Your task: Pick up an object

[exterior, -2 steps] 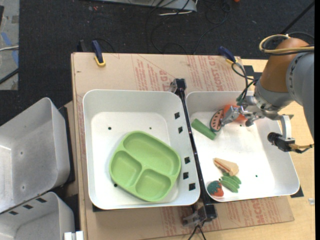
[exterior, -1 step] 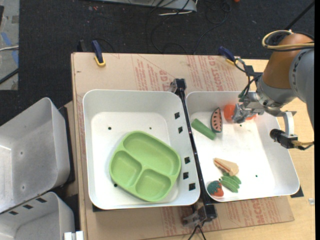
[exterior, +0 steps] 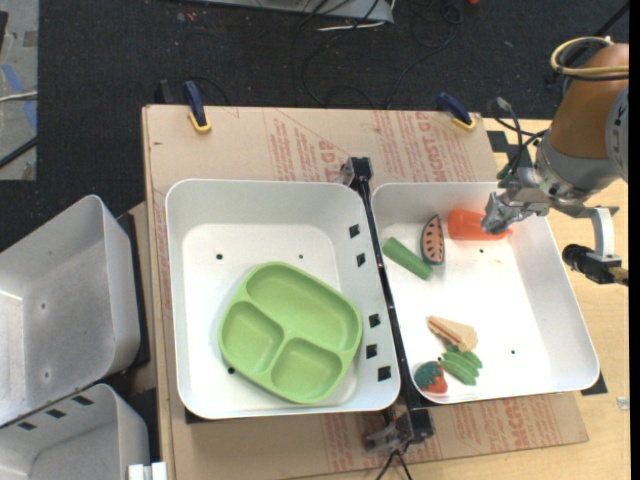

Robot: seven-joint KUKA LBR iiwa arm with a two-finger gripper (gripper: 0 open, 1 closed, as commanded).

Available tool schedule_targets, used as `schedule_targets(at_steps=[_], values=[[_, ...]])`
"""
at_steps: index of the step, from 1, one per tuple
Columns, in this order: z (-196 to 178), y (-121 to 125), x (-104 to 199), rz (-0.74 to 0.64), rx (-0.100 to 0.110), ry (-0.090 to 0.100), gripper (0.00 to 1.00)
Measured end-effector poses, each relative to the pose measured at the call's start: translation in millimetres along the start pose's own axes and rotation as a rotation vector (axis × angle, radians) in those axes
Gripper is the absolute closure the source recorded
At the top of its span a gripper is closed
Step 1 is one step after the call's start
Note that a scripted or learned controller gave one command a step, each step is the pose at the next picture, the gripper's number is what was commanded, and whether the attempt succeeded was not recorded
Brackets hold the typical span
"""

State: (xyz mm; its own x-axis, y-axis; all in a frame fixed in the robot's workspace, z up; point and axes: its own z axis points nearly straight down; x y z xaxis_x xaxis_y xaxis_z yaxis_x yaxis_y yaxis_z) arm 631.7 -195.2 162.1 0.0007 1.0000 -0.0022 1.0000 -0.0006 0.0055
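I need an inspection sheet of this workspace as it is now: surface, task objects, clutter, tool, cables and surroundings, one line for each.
Surface: brown cardboard-covered bench bearing two shallow white bins, left bin and right bin.
Job's things: in the right bin, orange flat piece, watermelon slice toy, green stick-shaped piece, tan sandwich wedge, small strawberry and green leafy toys.
Clutter: light green three-compartment plastic tray in the left bin.
Grippers: tool low at the orange piece's right end; grasp not confirmed.
Cables: black cables on the dark floor.
Surroundings: white tubs at left.
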Motion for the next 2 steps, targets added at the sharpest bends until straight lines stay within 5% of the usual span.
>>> schedule_targets(at_steps=[2], values=[[-108,3,-9,-0.003,-0.003,-0.001,1.0]])
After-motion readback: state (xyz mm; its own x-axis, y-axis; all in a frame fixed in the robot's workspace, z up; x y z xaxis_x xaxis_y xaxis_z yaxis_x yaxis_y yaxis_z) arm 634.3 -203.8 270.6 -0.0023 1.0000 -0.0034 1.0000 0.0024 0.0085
